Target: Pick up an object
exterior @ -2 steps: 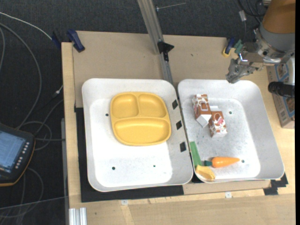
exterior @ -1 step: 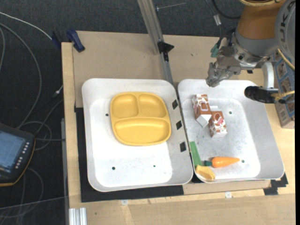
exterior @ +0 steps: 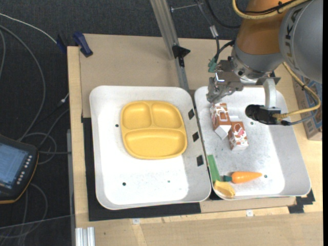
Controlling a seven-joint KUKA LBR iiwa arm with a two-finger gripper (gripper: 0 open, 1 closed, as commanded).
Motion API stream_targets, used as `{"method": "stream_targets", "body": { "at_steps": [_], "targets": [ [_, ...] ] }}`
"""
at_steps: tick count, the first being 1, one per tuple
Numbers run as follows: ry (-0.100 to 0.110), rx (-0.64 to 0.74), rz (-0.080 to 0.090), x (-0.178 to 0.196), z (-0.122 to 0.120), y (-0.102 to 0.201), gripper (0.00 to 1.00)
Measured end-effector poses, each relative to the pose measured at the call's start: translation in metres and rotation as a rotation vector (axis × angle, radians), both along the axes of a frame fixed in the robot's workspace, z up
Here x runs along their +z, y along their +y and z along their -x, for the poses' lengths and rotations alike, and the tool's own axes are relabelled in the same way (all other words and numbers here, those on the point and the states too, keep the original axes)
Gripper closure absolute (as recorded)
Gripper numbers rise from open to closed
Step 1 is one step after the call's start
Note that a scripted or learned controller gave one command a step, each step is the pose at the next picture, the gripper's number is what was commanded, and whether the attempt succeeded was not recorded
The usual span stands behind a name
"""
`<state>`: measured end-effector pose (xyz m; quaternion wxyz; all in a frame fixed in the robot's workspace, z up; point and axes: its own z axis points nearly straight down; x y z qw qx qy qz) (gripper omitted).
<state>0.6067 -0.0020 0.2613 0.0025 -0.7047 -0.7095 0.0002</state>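
jaws (exterior: 218,97) over carton (exterior: 221,115) | contact unclear | right bin (exterior: 287,158)

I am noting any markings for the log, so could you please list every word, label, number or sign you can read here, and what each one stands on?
"KU": letters on the arm's grey casing, cut off at the frame's edge.
Two small cartons in the right bin: red-brown and white print, too blurred to read.
Handheld screen at the left edge: display too small to read.
Nothing else carries legible text.
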Motion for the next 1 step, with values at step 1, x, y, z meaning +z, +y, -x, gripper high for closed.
{"method": "stream_targets", "body": {
  "at_steps": [1],
  "targets": [
    [0.000, 0.000, 0.000, -0.0020, 0.0095, 0.0468, 1.00]
  ]
}}
